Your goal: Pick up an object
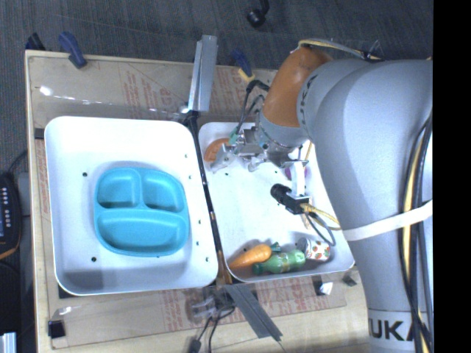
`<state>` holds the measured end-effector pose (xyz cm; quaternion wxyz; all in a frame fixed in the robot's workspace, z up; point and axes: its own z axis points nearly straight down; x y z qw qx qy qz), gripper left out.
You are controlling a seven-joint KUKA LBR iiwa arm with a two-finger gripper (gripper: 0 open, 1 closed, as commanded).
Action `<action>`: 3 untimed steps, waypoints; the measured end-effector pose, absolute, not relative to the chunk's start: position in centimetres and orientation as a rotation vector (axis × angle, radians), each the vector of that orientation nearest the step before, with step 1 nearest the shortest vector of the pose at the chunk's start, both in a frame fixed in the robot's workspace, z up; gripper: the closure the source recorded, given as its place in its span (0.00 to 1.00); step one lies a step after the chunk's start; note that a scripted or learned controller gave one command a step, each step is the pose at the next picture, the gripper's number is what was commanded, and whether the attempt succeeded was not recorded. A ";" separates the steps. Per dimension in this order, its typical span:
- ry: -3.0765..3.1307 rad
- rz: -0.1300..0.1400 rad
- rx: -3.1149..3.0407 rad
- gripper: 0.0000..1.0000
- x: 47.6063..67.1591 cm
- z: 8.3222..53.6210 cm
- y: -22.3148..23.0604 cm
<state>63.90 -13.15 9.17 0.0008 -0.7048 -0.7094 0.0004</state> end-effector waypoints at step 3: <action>-2.231 0.002 -2.209 0.00 53.8 9.1 -14.4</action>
